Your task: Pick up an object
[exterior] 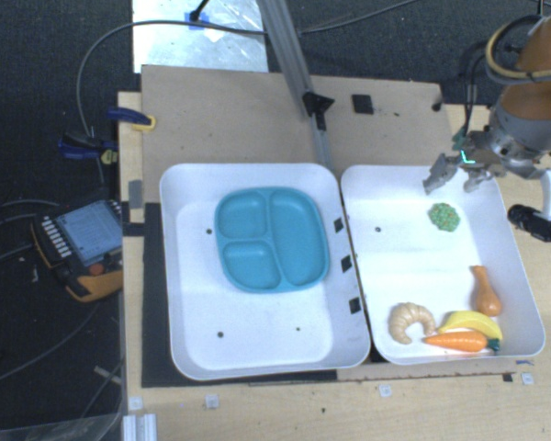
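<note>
**Overhead view: gripper poised above the right bin before a pick**

Nearest the camera, along the front wall of the right bin (510,246), lies a tight cluster: a toy carrot (455,342) at the front, a banana (471,322) touching it from behind, and a croissant (410,321) just to their left. A small orange gourd-shaped toy (484,290) stands slightly farther back, near the right wall. Farther in, a green broccoli floret (444,216) sits alone on bare bin floor, well apart from the cluster. At the far end of this bin hangs the gripper (455,175), its two fingers spread with nothing between them, above and just behind the broccoli. The orange band and grey wrist rise toward the upper right. The left bin (188,329) holds a blue divided plate (272,238).

No object is yet grasped; the broccoli, being closest to the gripper and isolated, is judged the likeliest target. Risks from here:

- The floret is small and rounded, so a descent slightly off-centre could push it aside or let it roll out as the fingers close.
- The gripper hangs close to the far wall, where a finger could strike the rim on descent.
- If the cluster were chosen instead, the touching carrot and banana could be pinched together or nudged against the front wall.
</note>
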Robot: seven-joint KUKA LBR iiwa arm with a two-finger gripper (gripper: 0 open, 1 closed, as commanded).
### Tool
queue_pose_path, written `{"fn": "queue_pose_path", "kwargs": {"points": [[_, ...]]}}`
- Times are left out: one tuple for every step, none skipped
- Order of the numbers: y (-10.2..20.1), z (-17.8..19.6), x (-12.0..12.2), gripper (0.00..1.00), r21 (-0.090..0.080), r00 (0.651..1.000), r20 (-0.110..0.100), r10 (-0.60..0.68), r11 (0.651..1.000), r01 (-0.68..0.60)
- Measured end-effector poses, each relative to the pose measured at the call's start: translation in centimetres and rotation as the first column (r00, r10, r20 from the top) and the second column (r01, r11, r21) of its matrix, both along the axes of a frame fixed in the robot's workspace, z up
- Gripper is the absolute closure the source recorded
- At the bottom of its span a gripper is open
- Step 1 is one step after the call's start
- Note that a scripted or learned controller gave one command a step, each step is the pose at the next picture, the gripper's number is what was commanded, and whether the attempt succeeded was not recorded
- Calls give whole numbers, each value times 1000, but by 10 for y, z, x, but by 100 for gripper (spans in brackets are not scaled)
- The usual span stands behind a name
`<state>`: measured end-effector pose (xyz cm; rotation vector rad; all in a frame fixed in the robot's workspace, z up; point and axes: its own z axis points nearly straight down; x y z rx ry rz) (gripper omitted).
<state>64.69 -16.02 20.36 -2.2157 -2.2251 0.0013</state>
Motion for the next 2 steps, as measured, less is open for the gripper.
{"fn": "queue_pose_path", "kwargs": {"points": [[0,2,1,0,-1,1000,4,1,1000,-1],[6,-48,9,0,-1,1000,1,3,1000,-3]]}}
